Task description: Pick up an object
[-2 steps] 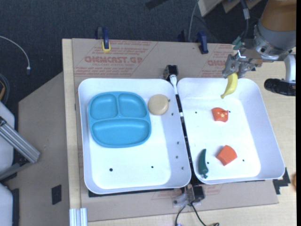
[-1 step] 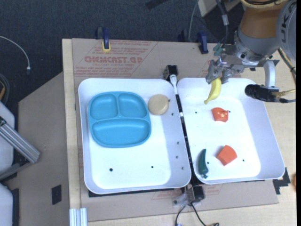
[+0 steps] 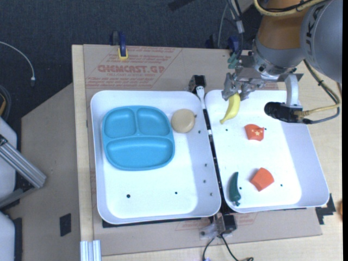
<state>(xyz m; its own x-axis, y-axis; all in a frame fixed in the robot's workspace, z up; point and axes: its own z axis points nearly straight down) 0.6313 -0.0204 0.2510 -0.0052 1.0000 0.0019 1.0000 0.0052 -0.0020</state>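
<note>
- The gripper sits over the top-left corner of the right bin, and it's got the banana pinched by its upper end between the fingers.
- The banana hangs down and tilts a little toward the left, its lower tip pointing at the bin floor close to the divider between the two bins (hard to say whether that tip touches the floor or floats just above it).
- The arm comes in from the top right, with the orange band showing above the grey wrist.
- Also in the right bin: a red strawberry-looking piece near the middle, an orange-red chunk lower down, and a dark green pepper-like thing lying along the lower-left edge.
- Those three are all well apart from the gripper.
- There's a black cylindrical part with a cable sticking over the right bin's upper right side, just beside the wrist.
- The left bin holds a blue divided plate with three compartments (nothing in any of them), sitting in the upper half.
- A round beige item, bun or cookie maybe, sits just beside the plate's upper right corner, touching or nearly so.
- Both bins rest on a cardboard sheet with red printing, and a blue-and-yellow clamp grips its top edge.
</note>
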